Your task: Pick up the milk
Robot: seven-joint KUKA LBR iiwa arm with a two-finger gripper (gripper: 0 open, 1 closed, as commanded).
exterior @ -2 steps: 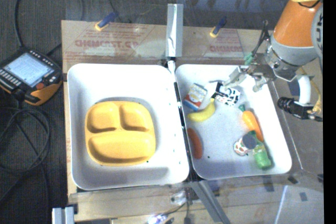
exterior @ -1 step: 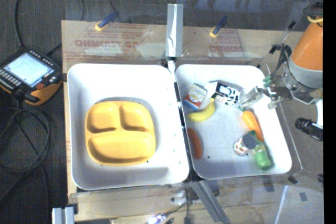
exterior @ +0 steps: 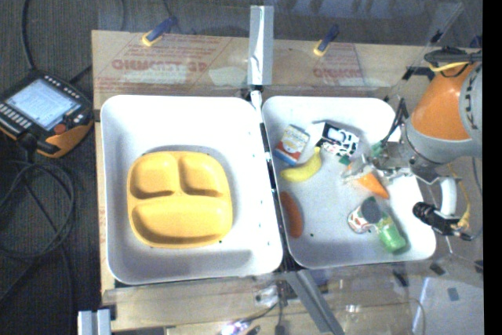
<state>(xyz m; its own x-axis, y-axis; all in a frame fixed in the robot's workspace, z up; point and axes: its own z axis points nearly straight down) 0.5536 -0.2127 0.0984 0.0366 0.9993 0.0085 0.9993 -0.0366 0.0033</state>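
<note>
I'm reaching in from the right edge of the frame, my orange band sitting over the right rim of the right bin (exterior: 274,169), and my gripper (exterior: 375,161) is down low in that bin's right-centre. Whether it is apart or together I cannot tell; the metal parts blur into the clutter beneath. Just under it lies a small orange carrot-shaped piece (exterior: 373,183), so close that I can't say if we touch. The milk (exterior: 293,143), a little carton with a red and blue label, lies in the upper left part of the same bin, well apart from my gripper. Right below it is a yellow banana (exterior: 304,168), just beside or touching it. A black-and-white box (exterior: 340,139) sits between the milk and me, near the bin's upper middle. A brown sausage-shaped thing (exterior: 292,213) lies by the left wall, lower down. Toward the lower right there's a green bottle (exterior: 391,234) next to a dark, patterned item (exterior: 365,215). Over in the left bin (exterior: 114,169), a yellow divided tray (exterior: 181,197) rests in the middle. Both bins sit side by side on the surface (exterior: 125,63).
</note>
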